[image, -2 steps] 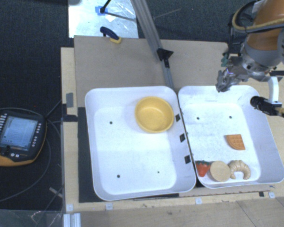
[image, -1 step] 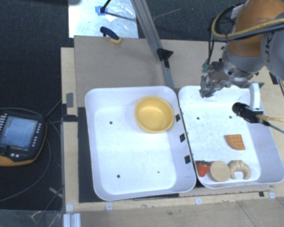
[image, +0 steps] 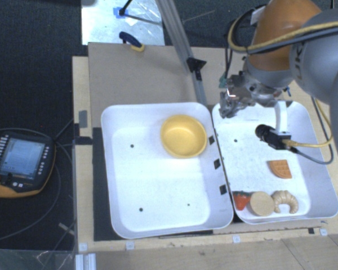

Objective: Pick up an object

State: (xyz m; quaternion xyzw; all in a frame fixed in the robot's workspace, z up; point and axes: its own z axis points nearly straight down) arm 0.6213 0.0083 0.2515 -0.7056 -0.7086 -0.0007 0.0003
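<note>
Gripper (image: 232, 103) hangs over my right bin's (image: 321, 167) far-left corner; I cannot tell its state. Croissant (image: 285, 201), round biscuit (image: 261, 203) and waffle (image: 279, 169) sit near-side, well apart from it.

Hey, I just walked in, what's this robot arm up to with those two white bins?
The arm's gripper hangs over the far corner of the right bin, with nothing visible in it. That bin's near end holds a waffle-like orange piece, a croissant, a round tan disc and a red item. A yellow bowl sits in the left bin.
</note>
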